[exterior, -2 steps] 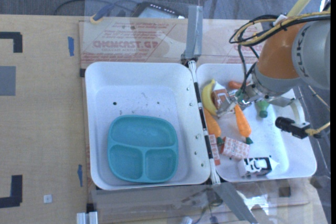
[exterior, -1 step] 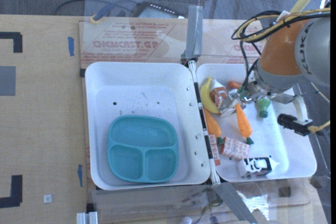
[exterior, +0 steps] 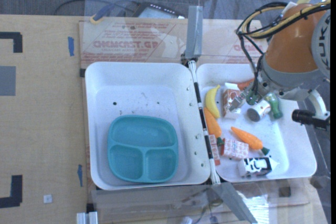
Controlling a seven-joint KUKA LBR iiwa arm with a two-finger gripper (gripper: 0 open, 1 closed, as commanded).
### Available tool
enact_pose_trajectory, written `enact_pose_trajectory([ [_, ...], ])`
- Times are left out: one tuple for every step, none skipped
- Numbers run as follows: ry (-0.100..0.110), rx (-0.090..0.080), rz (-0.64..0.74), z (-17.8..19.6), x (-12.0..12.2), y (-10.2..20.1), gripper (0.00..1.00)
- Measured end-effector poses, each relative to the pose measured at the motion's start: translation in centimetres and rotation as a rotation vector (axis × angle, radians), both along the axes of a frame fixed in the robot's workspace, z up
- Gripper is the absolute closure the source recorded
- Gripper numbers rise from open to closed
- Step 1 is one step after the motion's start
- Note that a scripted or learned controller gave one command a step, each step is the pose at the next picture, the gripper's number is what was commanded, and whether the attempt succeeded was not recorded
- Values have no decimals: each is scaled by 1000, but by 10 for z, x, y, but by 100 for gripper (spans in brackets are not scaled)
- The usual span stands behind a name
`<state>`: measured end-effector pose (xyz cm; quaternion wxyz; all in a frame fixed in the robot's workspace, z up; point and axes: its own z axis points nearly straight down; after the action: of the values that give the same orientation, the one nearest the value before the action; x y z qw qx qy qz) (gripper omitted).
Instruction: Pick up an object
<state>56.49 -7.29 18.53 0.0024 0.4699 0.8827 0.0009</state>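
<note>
Closest to the camera you've got a small black-and-white patterned carton (exterior: 257, 165), sitting in the right white plastic bin (exterior: 302, 157), well below and to the right of the yellow plastic banana (exterior: 212, 102). I'll use that banana as the reference for everything, since it's easy to spot against the bin's left wall.

Just under the banana there's a long orange carrot-shaped piece (exterior: 211, 123) running down along the same wall. Below and to the right of the banana lies a second orange toy carrot with a green tip (exterior: 248, 138), tilted. A red-and-white printed packet (exterior: 235, 149) sits further down, between that carrot and the carton.

Right beside the banana, on its right, is a brownish snack wrapper (exterior: 229, 99). Your arm's gripper (exterior: 245, 100) is down in the bin just right of that wrapper, near the banana's level. Honestly you can't tell from this angle whether the gripper is open or closed, or whether it has anything in it. It looks very close to the wrapper, but contact isn't clear.

A bit further right of the banana you'll see a grey round can-like thing (exterior: 255, 113) and a green piece (exterior: 275, 107) next to it.

Way off to the left of the banana, in the left white plastic bin (exterior: 105, 81), there's a teal three-compartment plate (exterior: 143, 148) lying flat.

So every pickable object is in the banana's bin, resting on the bin floor.
</note>
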Motion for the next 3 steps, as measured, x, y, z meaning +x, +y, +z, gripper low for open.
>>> enact_pose_trajectory([
  [2, 1, -20, 74, 28, 70, 100],
  [2, 1, -20, 74, 28, 70, 0],
  [3, 0, 63, 0, 30, -3, 0],
])
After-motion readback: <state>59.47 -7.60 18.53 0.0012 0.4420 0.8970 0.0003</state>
